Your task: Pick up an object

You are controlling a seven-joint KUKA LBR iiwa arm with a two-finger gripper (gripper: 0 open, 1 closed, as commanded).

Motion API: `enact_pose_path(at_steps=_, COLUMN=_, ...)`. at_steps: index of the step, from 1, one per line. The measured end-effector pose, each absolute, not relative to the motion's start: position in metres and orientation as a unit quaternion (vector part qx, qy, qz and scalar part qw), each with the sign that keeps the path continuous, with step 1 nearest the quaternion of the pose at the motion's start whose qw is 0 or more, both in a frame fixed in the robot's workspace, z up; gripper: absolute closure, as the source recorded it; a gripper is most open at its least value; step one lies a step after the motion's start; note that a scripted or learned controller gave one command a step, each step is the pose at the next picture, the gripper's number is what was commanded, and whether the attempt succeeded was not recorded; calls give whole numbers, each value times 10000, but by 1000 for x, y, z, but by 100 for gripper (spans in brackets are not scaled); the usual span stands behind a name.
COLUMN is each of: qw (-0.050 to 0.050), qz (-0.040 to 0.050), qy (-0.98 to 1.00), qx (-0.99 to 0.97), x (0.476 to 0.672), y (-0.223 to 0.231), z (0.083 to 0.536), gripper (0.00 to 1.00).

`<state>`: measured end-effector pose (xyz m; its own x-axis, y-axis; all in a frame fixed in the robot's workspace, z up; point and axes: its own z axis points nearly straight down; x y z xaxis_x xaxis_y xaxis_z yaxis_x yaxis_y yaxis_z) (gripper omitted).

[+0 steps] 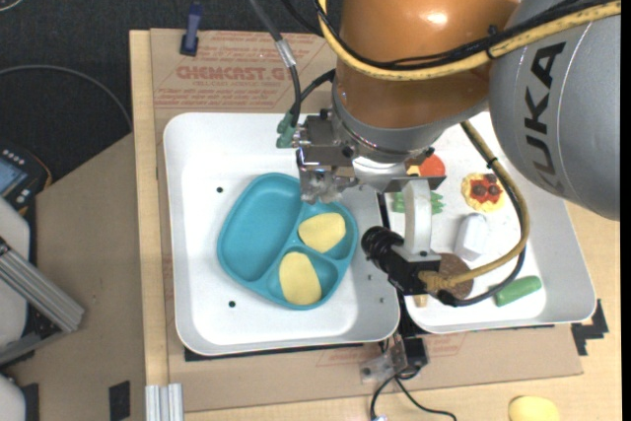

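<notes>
Teal stands out first: a divided teal dish (258, 237) lies in the left bin (192, 212), and 2 yellow pieces sit in its compartments, the upper yellow piece (321, 232) nearer the bin's right wall and the lower yellow piece (300, 277) just beside it. The arm (424, 25) reaches in from the right, its orange band hanging over the gap between the 2 bins. The jaws are low at the dish's upper right rim, just above the upper yellow piece. The wrist hides much of them, so I cannot tell whether they are released or clenched, and nothing can be seen between them.

The step in hand looks like the descent onto a target in the left bin — most likely the dish rim or the upper yellow piece, since those lie directly under the tool. No lift has begun, by the look of it: the dish sits flat on the bin floor and both yellow pieces rest in their compartments.

The right bin (562, 261) holds other candidates, well apart from the jaws: a red-and-yellow toy (483, 191), a white block (471, 234), a brown piece (455, 269) and a green cylinder (517, 290).

The next move calls for a firm closure on whatever lies under the tool, then a straight rise. If that is the dish, its thin sloped rim may slip out — and a tilt would spill the yellow pieces. The rounded yellow piece, if that is the target, needs the jaws centred on it, clear of the divider.
</notes>
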<state>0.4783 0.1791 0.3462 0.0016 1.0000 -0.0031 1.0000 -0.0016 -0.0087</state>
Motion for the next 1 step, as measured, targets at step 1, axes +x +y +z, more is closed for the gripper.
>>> enact_pose_path(at_steps=1, qw=-42, qz=-75, qy=-7066, qx=-7076, x=536, y=182, z=462, gripper=100)
